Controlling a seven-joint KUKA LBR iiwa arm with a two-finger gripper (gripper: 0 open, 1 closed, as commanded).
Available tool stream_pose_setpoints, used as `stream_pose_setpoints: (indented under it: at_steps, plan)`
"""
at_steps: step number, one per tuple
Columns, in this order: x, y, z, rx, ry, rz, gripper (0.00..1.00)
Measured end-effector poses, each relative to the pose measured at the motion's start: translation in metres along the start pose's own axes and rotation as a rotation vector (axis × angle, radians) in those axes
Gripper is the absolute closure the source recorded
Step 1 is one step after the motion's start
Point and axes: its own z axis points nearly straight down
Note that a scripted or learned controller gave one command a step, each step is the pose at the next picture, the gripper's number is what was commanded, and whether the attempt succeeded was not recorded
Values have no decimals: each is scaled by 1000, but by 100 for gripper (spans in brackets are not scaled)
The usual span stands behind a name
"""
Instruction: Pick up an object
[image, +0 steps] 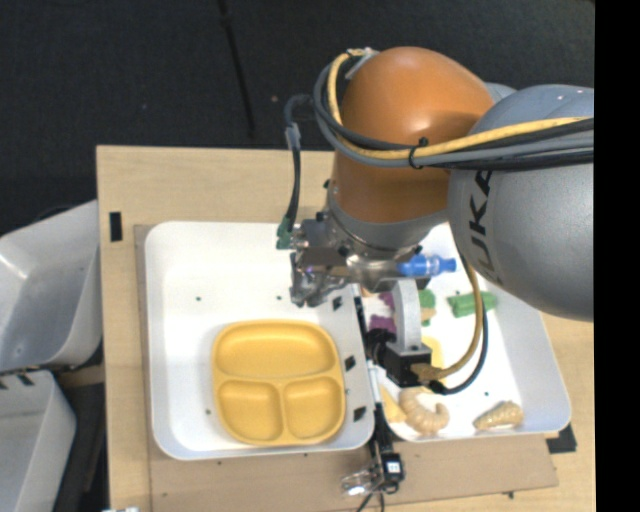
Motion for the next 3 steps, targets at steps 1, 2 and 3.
stream_pose_setpoints:
  at_steps: [1,2,3]
  plan:
    - [-44,10,-33,-19,3,10,100]
    - [-27,-1,-132,-29,7,3,100]
    - [23,0,-64,-12,2,0,100]
